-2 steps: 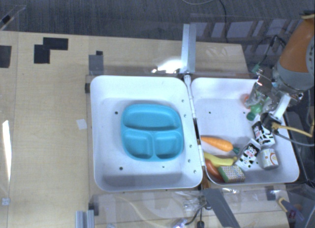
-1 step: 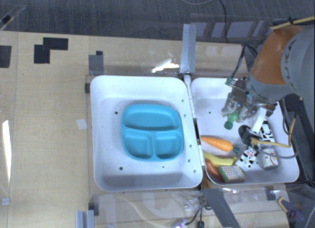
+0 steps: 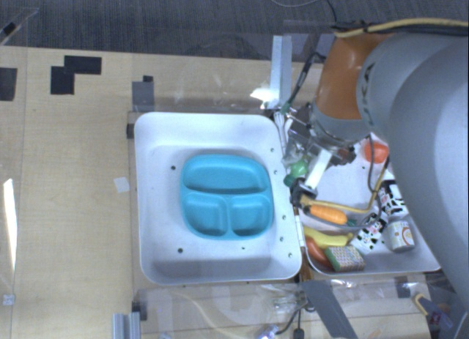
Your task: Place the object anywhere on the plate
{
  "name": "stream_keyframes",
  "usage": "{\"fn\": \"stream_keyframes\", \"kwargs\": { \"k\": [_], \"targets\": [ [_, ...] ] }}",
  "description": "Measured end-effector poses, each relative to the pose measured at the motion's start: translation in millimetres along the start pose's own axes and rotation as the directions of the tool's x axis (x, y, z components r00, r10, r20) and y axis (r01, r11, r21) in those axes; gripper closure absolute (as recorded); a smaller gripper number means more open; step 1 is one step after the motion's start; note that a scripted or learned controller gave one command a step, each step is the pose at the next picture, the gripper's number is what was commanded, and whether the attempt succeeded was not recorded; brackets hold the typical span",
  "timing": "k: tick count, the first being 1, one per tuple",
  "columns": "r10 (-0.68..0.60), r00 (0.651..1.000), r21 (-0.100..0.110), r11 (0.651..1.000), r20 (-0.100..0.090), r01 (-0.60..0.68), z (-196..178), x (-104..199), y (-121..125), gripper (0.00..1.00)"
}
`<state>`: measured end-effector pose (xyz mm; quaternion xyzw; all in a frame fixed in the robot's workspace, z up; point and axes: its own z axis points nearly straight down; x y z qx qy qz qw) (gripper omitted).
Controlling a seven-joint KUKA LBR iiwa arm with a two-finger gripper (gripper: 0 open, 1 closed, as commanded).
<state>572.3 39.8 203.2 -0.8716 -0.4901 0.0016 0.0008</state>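
The blue plate [image 3: 223, 195], divided into three compartments, lies in the middle of the left white bin [image 3: 157, 184]. My gripper [image 3: 299, 178] hangs over the wall between the two bins, just right of the plate. It is shut on a small green object [image 3: 295, 168], which sits between its fingers above the right bin's left edge. The grey arm with its orange band [image 3: 344, 81] comes in from the upper right and hides much of the right bin.
The right bin [image 3: 421, 261] holds a carrot [image 3: 327, 214], a banana [image 3: 333, 239], a red-orange ball [image 3: 377, 151], a small box [image 3: 344, 258], a black-and-white toy [image 3: 388, 202] and a small can [image 3: 401, 236]. A metal post [image 3: 281, 66] stands behind the bins.
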Motion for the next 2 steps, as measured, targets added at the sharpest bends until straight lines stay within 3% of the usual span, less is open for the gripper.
{"fn": "stream_keyframes", "kwargs": {
  "k": [1,2],
  "targets": [
    [-0.203,0.979,0.001,0.979,0.001,0.203,2.0,57.2,-67.4,1.00],
    [-0.202,0.979,0.001,0.979,0.001,0.202,1.9,57.0,-67.2,0.00]
  ]
}}
